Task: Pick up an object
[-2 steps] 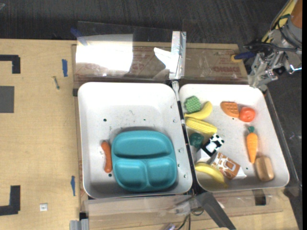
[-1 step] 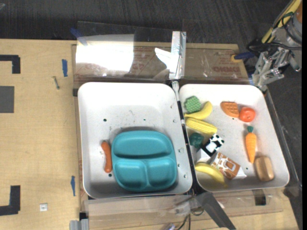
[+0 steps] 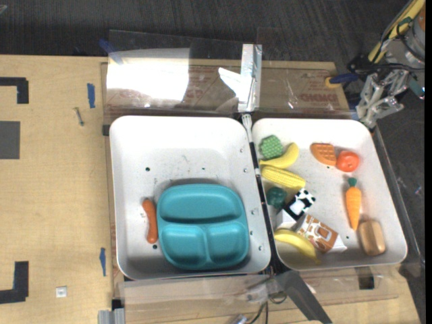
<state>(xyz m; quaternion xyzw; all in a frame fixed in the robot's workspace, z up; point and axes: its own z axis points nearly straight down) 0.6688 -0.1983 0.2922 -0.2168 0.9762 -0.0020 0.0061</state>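
Teal tray (image 3: 202,231) fills left bin's (image 3: 128,140) front edge.

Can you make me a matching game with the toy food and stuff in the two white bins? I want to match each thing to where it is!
Things:
1. teal tray
2. carrot
3. tomato
4. hot dog

Places:
A. right bin, near the top right corner
B. left bin, beside the tray's left edge
C. left bin, in the middle
D. right bin, just above the brown bread roll

Pairs: 1-C, 2-D, 3-A, 4-B
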